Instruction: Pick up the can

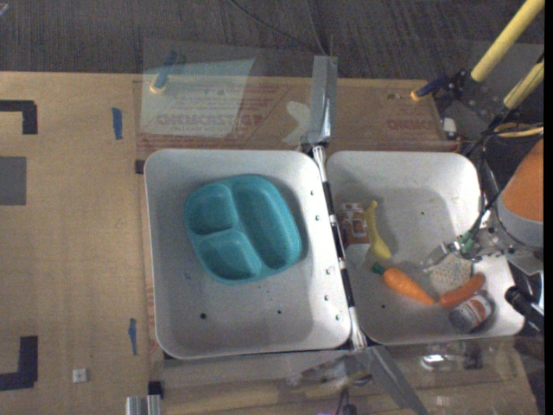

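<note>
Nearby, the hand (445, 253) hovers above the can (471, 312) and carrot (408, 285).

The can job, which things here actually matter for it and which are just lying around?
Belongs to the job:
can, lying in the right bin's near right corner
gripper, above the right bin

Just lying about:
teal divided plate in the left bin
banana
two carrots
small packet beside the banana

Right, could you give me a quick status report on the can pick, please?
Gripper low over right bin, nothing seen held. Can on its side in near right corner, untouched. Carrots lie right beside it.
</note>
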Controlling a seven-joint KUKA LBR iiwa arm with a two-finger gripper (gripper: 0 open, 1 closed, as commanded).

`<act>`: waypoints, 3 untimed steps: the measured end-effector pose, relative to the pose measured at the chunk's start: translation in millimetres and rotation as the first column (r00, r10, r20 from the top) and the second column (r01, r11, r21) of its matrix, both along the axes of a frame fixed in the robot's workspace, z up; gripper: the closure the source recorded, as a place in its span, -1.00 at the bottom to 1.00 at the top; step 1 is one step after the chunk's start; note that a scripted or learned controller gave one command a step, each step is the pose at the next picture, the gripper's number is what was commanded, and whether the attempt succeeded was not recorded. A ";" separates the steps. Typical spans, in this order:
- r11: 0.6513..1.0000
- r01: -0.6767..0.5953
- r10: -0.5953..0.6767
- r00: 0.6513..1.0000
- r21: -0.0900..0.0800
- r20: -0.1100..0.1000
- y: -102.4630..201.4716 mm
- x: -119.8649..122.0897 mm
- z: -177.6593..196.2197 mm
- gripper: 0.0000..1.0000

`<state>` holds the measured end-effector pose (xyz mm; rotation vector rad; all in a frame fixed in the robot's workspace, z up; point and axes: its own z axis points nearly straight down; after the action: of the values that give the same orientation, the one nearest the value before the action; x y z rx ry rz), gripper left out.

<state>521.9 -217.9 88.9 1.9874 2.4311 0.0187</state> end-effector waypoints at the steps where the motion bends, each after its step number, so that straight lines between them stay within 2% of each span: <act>1: 1.000 0.000 0.000 1.000 0.008 0.003 3.2 1.5 9.1 1.00; 2: 1.000 0.022 -0.022 1.000 -0.010 -0.006 45.5 -29.9 129.3 1.00; 3: 0.998 0.066 -0.066 0.998 -0.008 -0.010 -7.3 -43.1 107.7 1.00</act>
<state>478.9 -225.2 196.6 2.0678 2.3661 -0.0006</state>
